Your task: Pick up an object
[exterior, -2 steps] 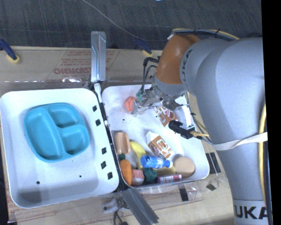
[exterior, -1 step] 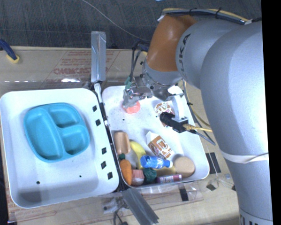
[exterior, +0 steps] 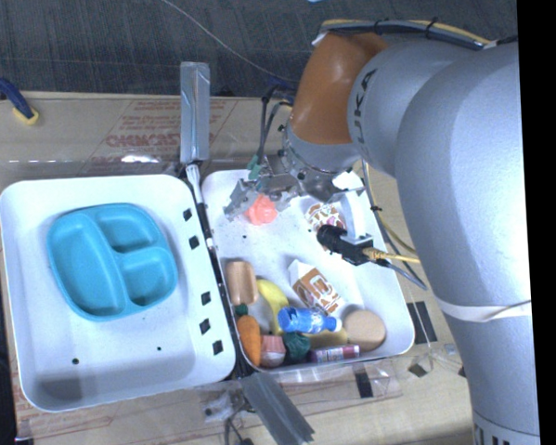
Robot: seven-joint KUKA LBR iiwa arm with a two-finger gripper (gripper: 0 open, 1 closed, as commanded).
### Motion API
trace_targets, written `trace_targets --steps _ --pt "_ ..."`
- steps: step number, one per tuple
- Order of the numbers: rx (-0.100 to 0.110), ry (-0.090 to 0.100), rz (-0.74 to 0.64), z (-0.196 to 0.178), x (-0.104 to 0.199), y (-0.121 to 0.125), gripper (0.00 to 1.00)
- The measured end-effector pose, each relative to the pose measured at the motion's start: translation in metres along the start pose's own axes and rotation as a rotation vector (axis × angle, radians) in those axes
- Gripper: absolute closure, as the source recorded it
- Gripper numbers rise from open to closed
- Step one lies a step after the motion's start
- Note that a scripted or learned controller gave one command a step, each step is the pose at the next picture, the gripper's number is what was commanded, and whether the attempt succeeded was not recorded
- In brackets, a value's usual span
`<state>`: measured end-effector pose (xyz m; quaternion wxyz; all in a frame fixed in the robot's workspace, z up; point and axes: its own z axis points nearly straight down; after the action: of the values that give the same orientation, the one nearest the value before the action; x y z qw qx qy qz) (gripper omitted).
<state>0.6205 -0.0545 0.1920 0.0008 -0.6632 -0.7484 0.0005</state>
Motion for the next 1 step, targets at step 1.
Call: trace_targets --steps 1 --pt "0.003 0.0 0.02 0.1019 -0.0404 -0.0133 0.0"
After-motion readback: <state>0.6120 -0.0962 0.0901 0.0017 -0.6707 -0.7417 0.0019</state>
